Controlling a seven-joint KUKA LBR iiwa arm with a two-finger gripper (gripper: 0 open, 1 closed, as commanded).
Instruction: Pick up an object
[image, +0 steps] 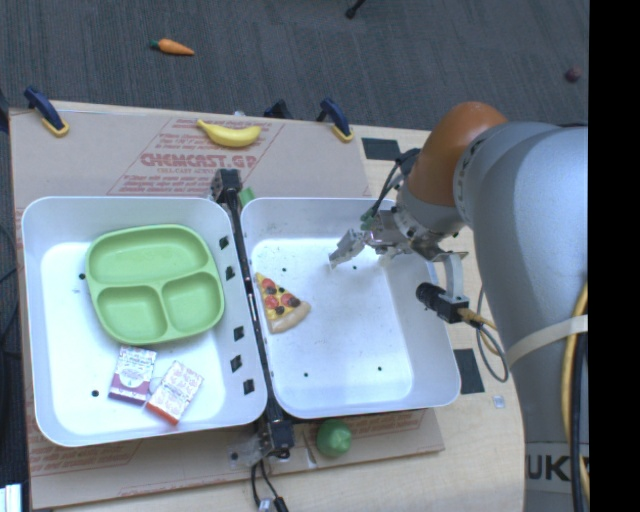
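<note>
White plastic formed both shallow bins: the left bin (40, 330) and the right bin (420, 350) sat side by side on the worktop (300, 150). The grey arm (520, 230) reached in from the right, and its gripper (345, 250) hung above the upper part of the right bin; whether the jaws stood wide or narrow could not be told. A toy pizza slice (278, 301) lay on that bin's floor near its left wall, apart from the gripper. In the left bin sat a green divided plate (155, 280) with two small packets (155, 385) below it. A toy banana (230, 131) lay on the cardboard, and a green ball (334, 437) rested at the front edge.
</note>
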